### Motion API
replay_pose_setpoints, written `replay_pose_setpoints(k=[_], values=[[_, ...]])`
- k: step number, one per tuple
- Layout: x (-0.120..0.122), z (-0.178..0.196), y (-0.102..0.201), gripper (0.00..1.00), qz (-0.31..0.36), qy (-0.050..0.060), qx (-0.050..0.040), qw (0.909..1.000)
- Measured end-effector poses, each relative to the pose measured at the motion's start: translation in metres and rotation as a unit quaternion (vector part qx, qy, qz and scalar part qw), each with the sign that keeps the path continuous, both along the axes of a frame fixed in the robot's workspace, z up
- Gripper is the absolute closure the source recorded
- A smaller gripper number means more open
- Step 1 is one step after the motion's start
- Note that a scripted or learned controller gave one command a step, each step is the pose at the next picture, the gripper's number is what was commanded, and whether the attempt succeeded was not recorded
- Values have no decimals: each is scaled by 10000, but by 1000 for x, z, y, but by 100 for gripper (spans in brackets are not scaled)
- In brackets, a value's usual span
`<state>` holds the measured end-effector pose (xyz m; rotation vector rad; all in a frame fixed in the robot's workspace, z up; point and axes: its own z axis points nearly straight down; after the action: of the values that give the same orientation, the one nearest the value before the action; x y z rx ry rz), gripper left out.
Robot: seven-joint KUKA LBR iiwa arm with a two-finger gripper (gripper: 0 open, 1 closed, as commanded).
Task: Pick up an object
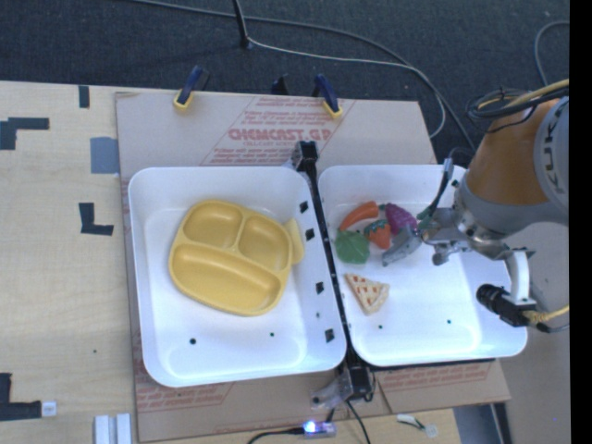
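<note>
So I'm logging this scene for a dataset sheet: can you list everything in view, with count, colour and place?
White bins: two, white, side by side on the bench.
Divided plate: one, yellow, in the left bin.
Carrot-like toy: one, orange-red, right bin, near the divider.
Green toy: one, green, right bin, below the carrot-like toy.
Purple toy: one, purple, right bin, beside the end effector.
Waffle wedge: one, tan, right bin, apart from the cluster.
Clamps: two, blue and yellow, on the board's far edge.
Cables: black, across the dark floor.
End effector: one, grey, at the toy cluster.
Arm: one, grey with orange band, from the right.
</note>
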<state>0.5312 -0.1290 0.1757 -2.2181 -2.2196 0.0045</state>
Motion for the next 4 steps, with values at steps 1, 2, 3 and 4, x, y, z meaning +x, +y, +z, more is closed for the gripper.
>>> replay_pose_setpoints(k=[1, 2, 3, 4], values=[[2, -63, 1, 0, -1, 9, 2, 10000], [4, -89, 1, 0, 1, -51, -5, 10000], [6, -76, 4, 100, 22, -80, 10, 10000], [3, -16, 9, 100, 3, -45, -6, 10000]])
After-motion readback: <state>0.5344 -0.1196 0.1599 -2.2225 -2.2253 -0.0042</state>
